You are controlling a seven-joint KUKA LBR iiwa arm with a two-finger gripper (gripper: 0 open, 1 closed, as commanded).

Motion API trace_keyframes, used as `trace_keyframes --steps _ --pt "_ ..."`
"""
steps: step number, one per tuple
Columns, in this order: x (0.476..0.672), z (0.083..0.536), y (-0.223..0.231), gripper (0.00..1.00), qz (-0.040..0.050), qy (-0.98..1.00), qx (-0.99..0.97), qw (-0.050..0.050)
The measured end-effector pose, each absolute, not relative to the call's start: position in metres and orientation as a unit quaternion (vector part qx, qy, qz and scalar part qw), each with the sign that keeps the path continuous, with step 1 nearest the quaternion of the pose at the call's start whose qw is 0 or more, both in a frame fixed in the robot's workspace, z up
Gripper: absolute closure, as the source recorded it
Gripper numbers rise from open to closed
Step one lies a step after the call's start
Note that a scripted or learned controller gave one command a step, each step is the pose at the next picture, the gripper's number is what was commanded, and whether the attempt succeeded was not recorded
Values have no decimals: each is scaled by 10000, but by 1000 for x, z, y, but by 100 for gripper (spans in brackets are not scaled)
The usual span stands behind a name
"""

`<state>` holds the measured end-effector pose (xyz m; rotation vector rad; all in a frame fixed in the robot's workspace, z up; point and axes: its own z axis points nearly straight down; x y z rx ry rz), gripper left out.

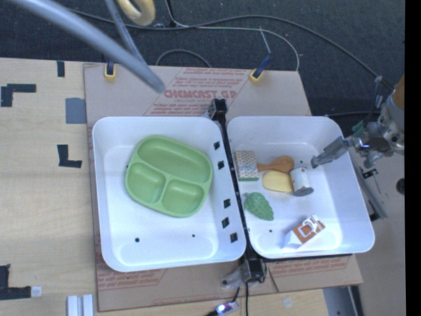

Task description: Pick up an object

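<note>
Right bin [342,196]: drumstick [277,165] lengthwise left-right, crosswise.

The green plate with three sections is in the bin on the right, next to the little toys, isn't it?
Not quite. The camera view shows the green plate alone in the left bin. The little toys, like the green leafy one, are in the right bin.

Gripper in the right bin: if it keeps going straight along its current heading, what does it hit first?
Probably the small white cylinder beside the yellow piece. The gripper points down-left toward it. Depth is unclear from above, so it might pass over.
</note>
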<state>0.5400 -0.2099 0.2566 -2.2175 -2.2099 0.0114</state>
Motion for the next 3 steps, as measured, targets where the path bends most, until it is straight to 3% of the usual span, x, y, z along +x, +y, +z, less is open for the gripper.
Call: trace_keyframes --steps 1,3 --pt "543 263 -209 0 5 -7074 -7068 2" --pt "548 161 -198 0 19 -7079 -7063 27"
